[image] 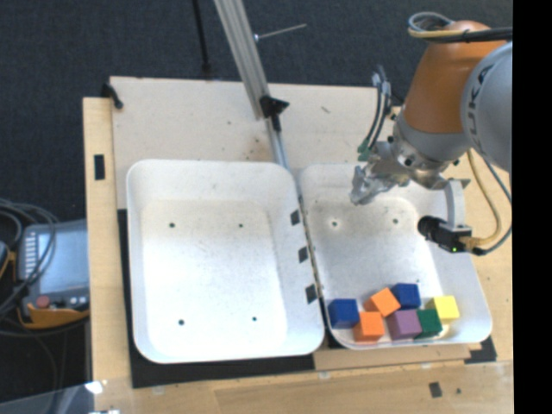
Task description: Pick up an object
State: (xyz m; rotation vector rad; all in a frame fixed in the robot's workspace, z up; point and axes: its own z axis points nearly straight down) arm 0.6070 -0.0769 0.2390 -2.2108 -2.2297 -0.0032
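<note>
White plastic bins lie below the claw [362, 188], which hangs over the far end of the right bin [345, 231]; we cannot tell its state. The coloured blocks [395, 311] cluster well nearer the camera. We judge the approach step: next, travel toward them and descend.
</note>
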